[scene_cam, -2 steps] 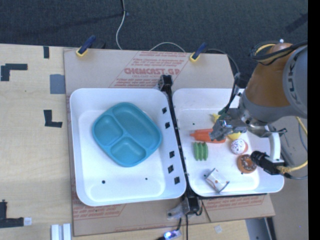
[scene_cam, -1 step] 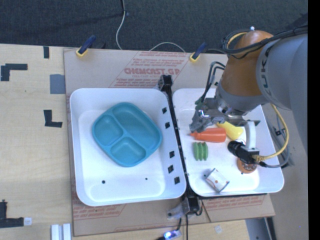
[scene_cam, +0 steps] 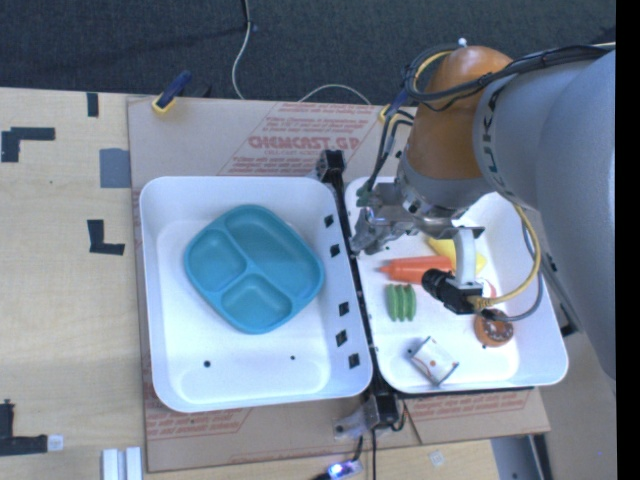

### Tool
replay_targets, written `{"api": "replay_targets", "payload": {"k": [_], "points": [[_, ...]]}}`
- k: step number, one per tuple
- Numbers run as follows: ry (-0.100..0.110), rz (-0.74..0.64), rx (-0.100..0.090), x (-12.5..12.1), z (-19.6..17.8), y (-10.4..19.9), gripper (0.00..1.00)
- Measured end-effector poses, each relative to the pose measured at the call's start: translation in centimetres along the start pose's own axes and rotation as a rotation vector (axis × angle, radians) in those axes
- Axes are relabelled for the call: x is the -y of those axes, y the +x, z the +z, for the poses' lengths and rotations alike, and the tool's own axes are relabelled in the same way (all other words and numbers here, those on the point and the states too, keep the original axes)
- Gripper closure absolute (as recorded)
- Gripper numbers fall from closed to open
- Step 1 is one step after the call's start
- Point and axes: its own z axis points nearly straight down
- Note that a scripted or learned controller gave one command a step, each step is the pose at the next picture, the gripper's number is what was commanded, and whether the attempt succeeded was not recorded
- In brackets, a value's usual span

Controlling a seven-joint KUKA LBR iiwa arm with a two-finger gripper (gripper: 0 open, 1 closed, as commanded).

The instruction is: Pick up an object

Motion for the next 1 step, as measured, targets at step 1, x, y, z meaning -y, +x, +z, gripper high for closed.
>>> {"api": "replay_targets", "payload": {"k": [1], "points": [[-0.001,0.001,0.000,-2.69,0.28,3.99,1.00]]}}
